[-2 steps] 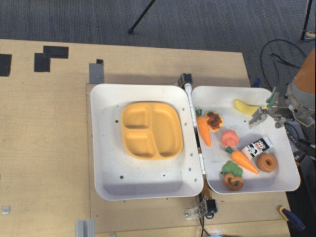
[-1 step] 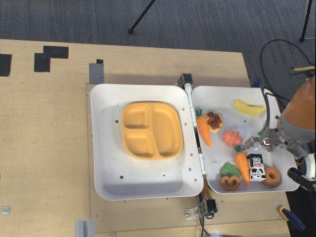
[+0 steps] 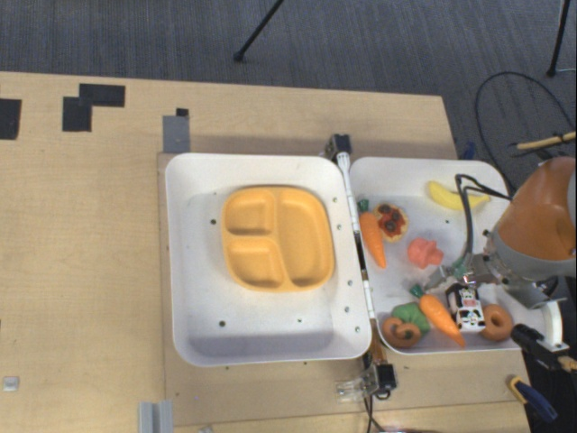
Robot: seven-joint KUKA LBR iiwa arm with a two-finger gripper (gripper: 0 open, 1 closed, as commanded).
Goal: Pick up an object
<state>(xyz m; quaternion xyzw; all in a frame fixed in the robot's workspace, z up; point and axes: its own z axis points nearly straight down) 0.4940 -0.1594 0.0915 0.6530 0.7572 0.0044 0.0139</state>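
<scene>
Starting at the left, the bare bench (image 3: 81, 269) runs up to the left bin (image 3: 180, 269). In it, a yellow divided plate (image 3: 275, 239) sits towards the far side, with open white floor all round it and the widest strip along the near rim.

Across the divider is the right bin (image 3: 397, 174), and this one is busy. The far carrot (image 3: 372, 239) lies just beside the divider wall, and a pizza slice (image 3: 392, 221) touches its far end. The far left corner is open floor. A pink toy (image 3: 425, 252) sits mid-bin and a banana (image 3: 453, 195) lies near the far rim, well apart from the rest.

The near rim is crowded, with a green toy (image 3: 410, 314) and a brown ring (image 3: 403, 331) pressed together. The near carrot (image 3: 440, 314) slants beside them, its tip pointing at the near rim.

The gripper (image 3: 465, 303) is low over the bin floor just right of that carrot, with a doughnut (image 3: 497, 321) on its other side. Whether the claw is wide or narrow, I cannot tell. The arm (image 3: 541, 215) leans in over the right rim, its orange band above the wrist.
</scene>
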